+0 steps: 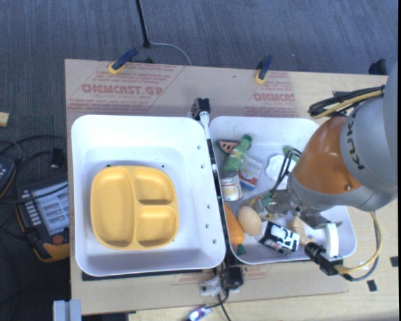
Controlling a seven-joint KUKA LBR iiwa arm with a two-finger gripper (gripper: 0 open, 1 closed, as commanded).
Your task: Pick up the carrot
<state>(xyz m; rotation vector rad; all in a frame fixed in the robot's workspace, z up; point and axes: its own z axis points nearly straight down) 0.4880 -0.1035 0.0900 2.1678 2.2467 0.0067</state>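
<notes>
At lower centre of the frame, orange tapered carrot (233, 231) against the right white bin's (254, 123) left wall, ungrasped; black-and-white gripper (279, 238) just right, grip state impossible to tell; whole pickup remaining.

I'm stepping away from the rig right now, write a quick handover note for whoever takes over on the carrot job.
Tool: low in the right bin, over the clutter near its front; whether it is open or shut cannot be told.
Carrot: lying against the right bin's left wall, beside a potato, apart from the tool.
Left bin: holds a yellow divided tray.
Done: nothing visibly picked.
Left: move the tool to the carrot, grasp it, lift it.
</notes>
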